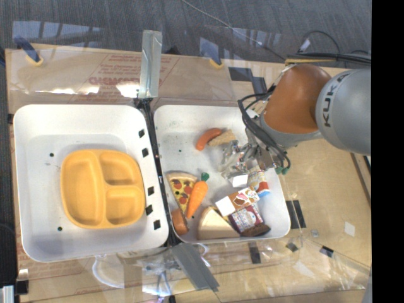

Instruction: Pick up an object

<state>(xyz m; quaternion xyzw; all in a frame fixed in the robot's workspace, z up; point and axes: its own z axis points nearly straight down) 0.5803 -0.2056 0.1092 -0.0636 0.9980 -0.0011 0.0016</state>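
The arm reaches in from the right, and its gripper (237,161) hangs low over the middle of the right bin (180,122). Just above the gripper lies a toy sausage (207,137) beside a pale bread piece (223,137). A toy carrot (197,196) and a pizza slice (180,189) lie to its lower left. A cheese wedge (213,223), a dark snack packet (246,219) and small white and red items (242,198) sit along the bin's near side. Nothing shows between the fingers.
The left bin (31,131) holds a yellow divided tray (101,187). A metal clip (149,65) stands where the two bins meet at the back. The arm's orange band (293,100) overhangs the right bin's far right corner.
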